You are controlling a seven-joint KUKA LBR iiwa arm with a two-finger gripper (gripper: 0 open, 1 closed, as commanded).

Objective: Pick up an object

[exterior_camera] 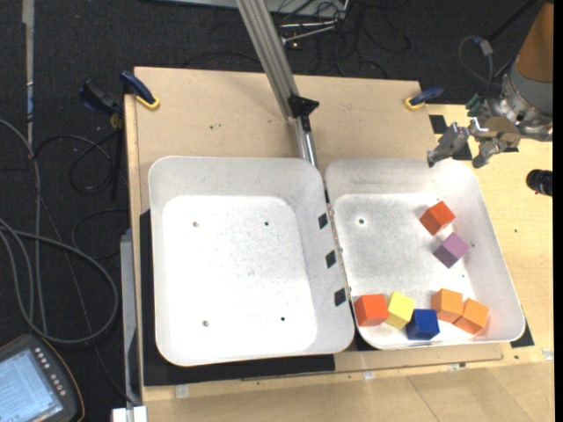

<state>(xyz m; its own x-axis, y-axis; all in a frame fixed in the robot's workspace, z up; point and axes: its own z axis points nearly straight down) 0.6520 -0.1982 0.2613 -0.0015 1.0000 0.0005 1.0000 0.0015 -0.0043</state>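
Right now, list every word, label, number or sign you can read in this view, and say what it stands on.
No text is legible.
Lit screen of the grey handheld pendant at bottom left: lines of content, too small and blurred to read.
Small black rectangular tabs on the seam between the two shallow white bins: no readable marking.
Coloured cubes, such as the blue cube: plain faces.

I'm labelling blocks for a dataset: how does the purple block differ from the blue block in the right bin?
The small purple block is pale violet; the small blue block is deep, saturated blue. The purple one lies apart from the others, mid-bin below an orange block; the blue one sits in the near-edge row, right beside a yellow block. Both are similar-sized cubes in the right white bin.
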